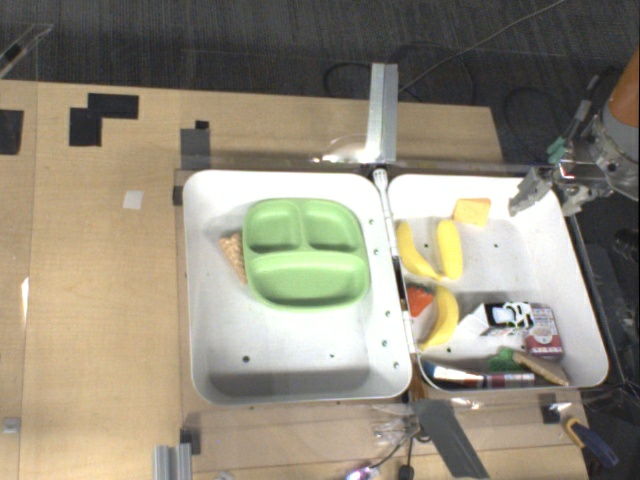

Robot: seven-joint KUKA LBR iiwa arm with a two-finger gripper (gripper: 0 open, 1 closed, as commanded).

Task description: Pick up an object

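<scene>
My gripper hangs over the far right corner of the right bin. Its two fingers stand apart, open, with nothing between them. To its left, a small yellow block lies near the bin's far wall. Two yellow bananas lie side by side at the bin's left, and a third banana sits below them next to a red piece. A small red and white box and a black and white item lie toward the near right.
Markers and a wooden stick lie along the right bin's near wall. The left bin holds a green divided plate with a brown textured piece partly under it. A metal post stands behind the bins.
</scene>
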